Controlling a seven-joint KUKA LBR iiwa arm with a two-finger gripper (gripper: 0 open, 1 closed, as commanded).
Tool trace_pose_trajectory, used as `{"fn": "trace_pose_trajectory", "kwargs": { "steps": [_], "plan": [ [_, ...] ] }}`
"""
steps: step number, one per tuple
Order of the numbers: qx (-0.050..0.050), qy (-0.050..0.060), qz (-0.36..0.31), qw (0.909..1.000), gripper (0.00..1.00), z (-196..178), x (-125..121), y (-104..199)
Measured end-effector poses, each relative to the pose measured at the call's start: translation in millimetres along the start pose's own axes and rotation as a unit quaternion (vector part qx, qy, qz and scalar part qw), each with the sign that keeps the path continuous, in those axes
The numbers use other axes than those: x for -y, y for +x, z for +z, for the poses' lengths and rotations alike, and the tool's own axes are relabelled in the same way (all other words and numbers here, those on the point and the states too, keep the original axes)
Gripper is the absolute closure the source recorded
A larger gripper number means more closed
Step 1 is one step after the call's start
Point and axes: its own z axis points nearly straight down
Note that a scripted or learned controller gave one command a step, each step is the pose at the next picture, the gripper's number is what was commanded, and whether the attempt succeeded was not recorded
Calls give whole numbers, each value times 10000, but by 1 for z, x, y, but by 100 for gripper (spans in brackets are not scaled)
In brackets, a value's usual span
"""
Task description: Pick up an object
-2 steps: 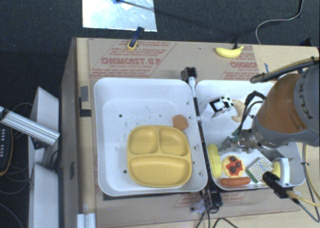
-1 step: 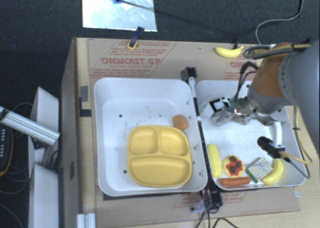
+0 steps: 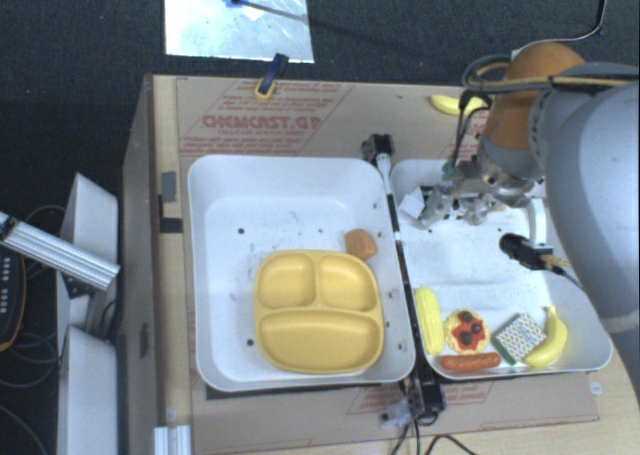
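We saw the gripper (image 3: 445,208) low over the far left part of the right bin (image 3: 480,268), close to the wall it shares with the left bin (image 3: 250,213). We could not tell whether the claw was open or closed. White bin floor lay beneath it. The things to pick lay well apart from it, crowded along the near wall. A corn cob (image 3: 428,318) had its long axis running far to near beside the dividing wall. Next to it were a pizza slice (image 3: 466,330) and a green checked block (image 3: 518,336), with a sausage (image 3: 470,363) lying left to right along the near wall and a banana (image 3: 552,338) curving in the near right corner. In the left bin sat a yellow divided plate (image 3: 320,311), with a small brown roll (image 3: 361,242) just beyond its far right corner.
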Motion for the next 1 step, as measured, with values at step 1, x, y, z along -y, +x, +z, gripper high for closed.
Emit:
{"fn": "trace_pose_trajectory", "kwargs": {
  "steps": [1],
  "plan": [
    [70, -11, 25, 10000, 0, 1, 1, 6]
  ]
}}
